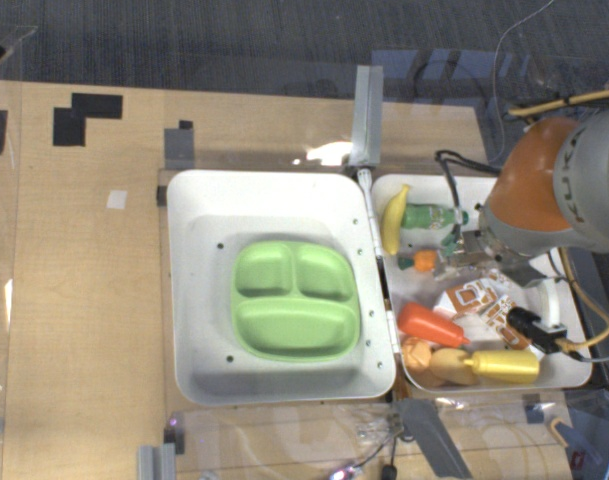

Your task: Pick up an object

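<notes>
The right bin [386, 268] holds several items. A yellow banana [393, 219] lies at its far left, with a green bottle [424, 217] beside it and a small orange piece [423, 262] just below. A red-orange pepper [432, 324], a tan rounded item [431, 361] and a yellow bottle [504, 366] lie along the near edge. A white packet with an orange pattern [474, 299] sits in the middle. My gripper [468, 252] hangs low over the bin's middle, just right of the orange piece and above the packet.
The left bin [199, 298] carries a green divided plate [295, 300]. The arm's orange band and grey wrist [554, 188] cover the right bin's far right corner. A white cup-like item [546, 298] stands near the right wall.
</notes>
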### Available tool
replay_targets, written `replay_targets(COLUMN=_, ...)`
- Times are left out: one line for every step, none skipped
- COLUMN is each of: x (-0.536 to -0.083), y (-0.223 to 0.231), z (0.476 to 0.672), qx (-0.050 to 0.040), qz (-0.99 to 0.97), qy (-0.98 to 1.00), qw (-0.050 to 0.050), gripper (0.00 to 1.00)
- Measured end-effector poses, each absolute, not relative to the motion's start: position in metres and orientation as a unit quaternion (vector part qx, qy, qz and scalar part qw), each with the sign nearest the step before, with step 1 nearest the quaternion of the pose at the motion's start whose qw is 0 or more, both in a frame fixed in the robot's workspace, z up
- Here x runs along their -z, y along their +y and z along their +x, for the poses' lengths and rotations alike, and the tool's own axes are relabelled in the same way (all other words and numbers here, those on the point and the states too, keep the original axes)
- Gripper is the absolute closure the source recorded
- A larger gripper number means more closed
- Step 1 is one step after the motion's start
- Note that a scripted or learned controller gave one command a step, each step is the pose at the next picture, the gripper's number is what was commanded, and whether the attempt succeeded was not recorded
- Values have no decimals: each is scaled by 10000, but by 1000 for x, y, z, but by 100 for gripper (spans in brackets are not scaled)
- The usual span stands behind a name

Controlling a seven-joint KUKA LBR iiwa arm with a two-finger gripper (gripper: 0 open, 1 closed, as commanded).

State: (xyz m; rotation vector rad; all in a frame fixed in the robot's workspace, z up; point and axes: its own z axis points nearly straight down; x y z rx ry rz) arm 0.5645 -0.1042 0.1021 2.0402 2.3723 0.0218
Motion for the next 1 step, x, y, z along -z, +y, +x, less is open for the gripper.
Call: replay_targets(x=-102, y=-104, z=564, qx=-68, qz=6520, qy=7582, qw=62, gripper=0)
